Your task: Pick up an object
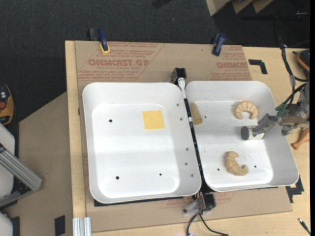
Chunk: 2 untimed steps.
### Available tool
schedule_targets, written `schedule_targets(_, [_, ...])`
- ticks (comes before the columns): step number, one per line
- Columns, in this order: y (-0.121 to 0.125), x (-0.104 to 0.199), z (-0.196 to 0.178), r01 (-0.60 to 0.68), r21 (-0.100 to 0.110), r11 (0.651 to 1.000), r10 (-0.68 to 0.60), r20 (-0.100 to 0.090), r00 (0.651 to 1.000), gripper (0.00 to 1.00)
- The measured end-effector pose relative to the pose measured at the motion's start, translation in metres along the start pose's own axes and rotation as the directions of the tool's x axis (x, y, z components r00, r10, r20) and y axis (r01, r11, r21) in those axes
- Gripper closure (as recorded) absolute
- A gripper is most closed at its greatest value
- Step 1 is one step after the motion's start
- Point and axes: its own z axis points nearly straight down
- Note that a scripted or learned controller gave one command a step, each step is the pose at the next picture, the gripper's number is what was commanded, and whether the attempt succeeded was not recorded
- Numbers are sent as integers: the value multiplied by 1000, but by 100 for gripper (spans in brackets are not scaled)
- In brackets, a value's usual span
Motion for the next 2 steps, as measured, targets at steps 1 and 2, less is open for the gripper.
schedule_targets(1, [29,46,167,3,2,1000,-3,-3,1000,0])
schedule_targets(2, [-15,42,161,-2,6,1000,2,-3,1000,0])
